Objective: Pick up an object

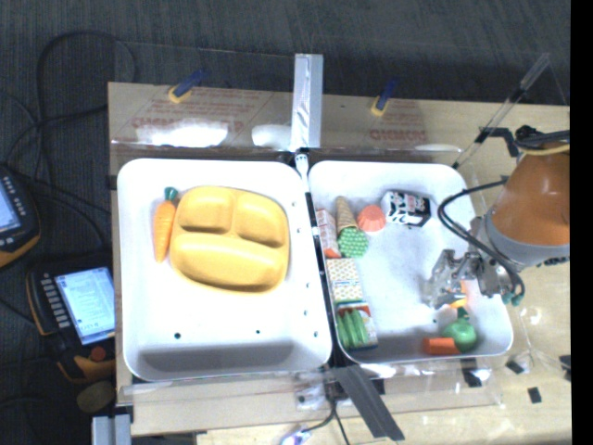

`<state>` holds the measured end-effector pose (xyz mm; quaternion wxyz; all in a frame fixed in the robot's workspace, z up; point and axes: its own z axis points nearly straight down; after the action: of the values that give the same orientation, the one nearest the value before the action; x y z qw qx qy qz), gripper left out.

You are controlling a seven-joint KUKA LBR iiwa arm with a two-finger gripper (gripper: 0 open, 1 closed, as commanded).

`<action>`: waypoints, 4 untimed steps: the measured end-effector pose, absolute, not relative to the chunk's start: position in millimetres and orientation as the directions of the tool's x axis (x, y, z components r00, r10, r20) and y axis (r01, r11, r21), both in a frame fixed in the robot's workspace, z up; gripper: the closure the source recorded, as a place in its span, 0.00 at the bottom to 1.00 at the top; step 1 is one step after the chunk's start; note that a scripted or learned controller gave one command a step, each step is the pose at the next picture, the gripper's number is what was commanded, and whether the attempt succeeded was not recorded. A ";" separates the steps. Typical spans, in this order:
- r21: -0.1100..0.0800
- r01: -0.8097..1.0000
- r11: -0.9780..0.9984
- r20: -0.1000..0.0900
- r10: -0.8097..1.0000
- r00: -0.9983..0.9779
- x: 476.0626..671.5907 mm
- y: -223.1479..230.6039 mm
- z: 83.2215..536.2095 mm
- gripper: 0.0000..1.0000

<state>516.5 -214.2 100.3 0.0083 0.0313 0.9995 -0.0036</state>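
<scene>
Orange-banded arm low in right bin (408, 346) | gripper (449, 286) just above green toy (461, 334) near front-right corner | finger state: cannot tell | step: approach, nothing held | next: centre over toy, descend, close.

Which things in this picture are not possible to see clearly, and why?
- Gripper, camera view: blurred and small; open or shut is unclear.
- Black-and-white object, right bin: too small to identify.
- Packets along the right bin's left wall: print too small to read.
</scene>
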 end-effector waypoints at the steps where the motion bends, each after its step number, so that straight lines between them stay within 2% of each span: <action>1: -0.003 0.037 0.999 -0.005 0.037 -0.999 544.6 -222.9 90.7 1.00; 2: -0.006 0.037 0.999 -0.013 0.037 -0.999 546.1 -223.3 90.1 0.00; 3: -0.008 0.036 0.999 -0.014 0.036 -0.999 547.4 -223.0 100.5 1.00; 4: -0.008 0.036 0.999 -0.014 0.036 -0.999 547.4 -222.8 100.4 0.00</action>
<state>547.4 -222.8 100.4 0.0070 0.0179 0.9998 -0.0039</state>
